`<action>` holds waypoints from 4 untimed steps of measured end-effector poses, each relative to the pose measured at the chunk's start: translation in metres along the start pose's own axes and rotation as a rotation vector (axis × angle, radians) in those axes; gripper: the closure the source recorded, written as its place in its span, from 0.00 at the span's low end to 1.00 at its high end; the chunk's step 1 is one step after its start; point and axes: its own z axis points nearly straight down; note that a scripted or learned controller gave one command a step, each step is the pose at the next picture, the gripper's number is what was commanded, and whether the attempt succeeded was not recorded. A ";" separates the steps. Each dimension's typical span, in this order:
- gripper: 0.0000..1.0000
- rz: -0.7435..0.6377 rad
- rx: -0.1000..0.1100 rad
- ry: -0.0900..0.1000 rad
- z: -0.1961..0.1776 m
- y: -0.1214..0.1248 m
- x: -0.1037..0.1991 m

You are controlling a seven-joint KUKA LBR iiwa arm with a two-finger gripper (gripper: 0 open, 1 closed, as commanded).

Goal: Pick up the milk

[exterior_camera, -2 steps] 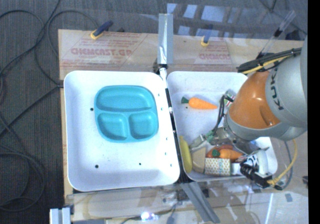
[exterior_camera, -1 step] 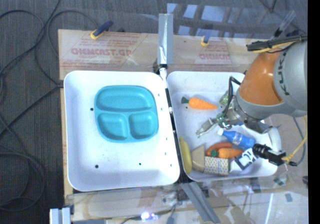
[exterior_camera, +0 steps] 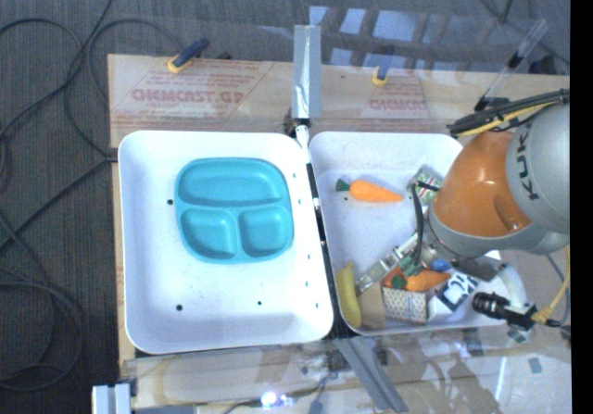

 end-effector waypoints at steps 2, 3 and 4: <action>0.00 0.276 0.015 0.005 -0.112 0.090 -0.036; 0.00 0.316 0.014 0.009 -0.002 0.036 -0.023; 0.00 0.822 0.001 -0.001 0.001 0.037 -0.003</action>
